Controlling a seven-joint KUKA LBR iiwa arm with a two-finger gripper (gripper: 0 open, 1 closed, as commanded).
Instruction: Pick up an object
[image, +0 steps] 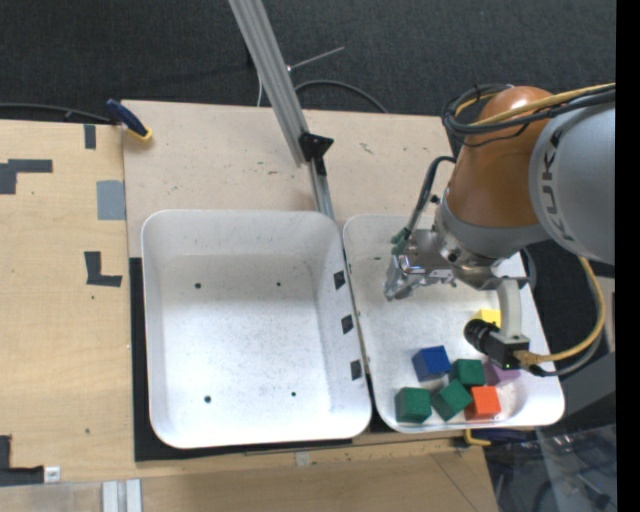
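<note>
At the near end of the right bin (392, 335), a blue cube (432, 361) sits at the edge of a cluster of green cubes (452, 398). It is probably light and stiff, and its flat opposite faces suit a pinch. The jaws hang over the bin's middle, well apart from it; I cannot tell how far open they are.

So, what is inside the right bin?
A blue cube, three green cubes, an orange cube. A purple piece and a yellow piece are partly covered. The robot arm hides part of the white bin.
</note>
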